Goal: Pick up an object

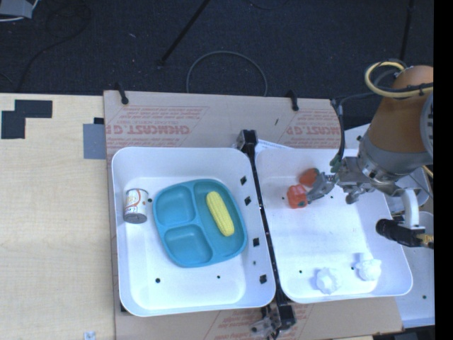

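Observation:
A red object (297,196) lies in the right bin (396,289) near its upper left, with an orange object (308,176) touching it just behind. My gripper (336,191) hangs low over the right bin, immediately right of those two. It is open: the left finger (320,188) reaches almost to the red object, the right finger (352,195) stands apart, and nothing sits between them. Two white crumpled objects (325,280) (367,268) rest near the right bin's front edge.
The left bin (134,289) holds a blue divided plate (185,243) with a yellow corn cob (220,213) in its right compartment, and a small can (136,205) on its side left of the plate. A black divider (260,218) separates the bins. The arm's orange band (400,119) rises at the right.

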Robot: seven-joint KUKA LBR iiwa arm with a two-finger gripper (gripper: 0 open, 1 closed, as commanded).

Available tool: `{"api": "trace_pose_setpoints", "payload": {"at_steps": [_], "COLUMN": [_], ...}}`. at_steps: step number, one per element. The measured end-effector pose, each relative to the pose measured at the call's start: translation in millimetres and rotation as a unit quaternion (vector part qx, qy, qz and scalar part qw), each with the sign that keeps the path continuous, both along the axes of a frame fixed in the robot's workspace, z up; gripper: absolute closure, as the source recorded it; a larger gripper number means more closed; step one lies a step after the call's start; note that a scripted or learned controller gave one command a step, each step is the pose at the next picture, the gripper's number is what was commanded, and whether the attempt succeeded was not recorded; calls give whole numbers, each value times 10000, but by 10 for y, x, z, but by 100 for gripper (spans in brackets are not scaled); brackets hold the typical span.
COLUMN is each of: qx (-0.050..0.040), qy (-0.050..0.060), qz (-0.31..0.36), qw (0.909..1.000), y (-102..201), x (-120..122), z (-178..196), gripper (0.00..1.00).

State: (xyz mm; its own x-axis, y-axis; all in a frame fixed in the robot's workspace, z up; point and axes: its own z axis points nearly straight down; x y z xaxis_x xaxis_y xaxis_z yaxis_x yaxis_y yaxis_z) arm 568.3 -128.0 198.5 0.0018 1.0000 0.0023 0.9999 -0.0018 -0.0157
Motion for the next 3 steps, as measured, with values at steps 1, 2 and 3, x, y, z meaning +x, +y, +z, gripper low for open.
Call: {"api": "trace_pose_setpoints", "payload": {"at_steps": [1, 2, 3], "qx": [-11, -6, -4], "qy": [-70, -51, -49], "qz": [11, 11, 9], "qw": [10000, 10000, 10000], "y": [-2, 20, -23], "x": [29, 7, -48], "z": [75, -349, -951], "gripper": [0, 0, 0]}}
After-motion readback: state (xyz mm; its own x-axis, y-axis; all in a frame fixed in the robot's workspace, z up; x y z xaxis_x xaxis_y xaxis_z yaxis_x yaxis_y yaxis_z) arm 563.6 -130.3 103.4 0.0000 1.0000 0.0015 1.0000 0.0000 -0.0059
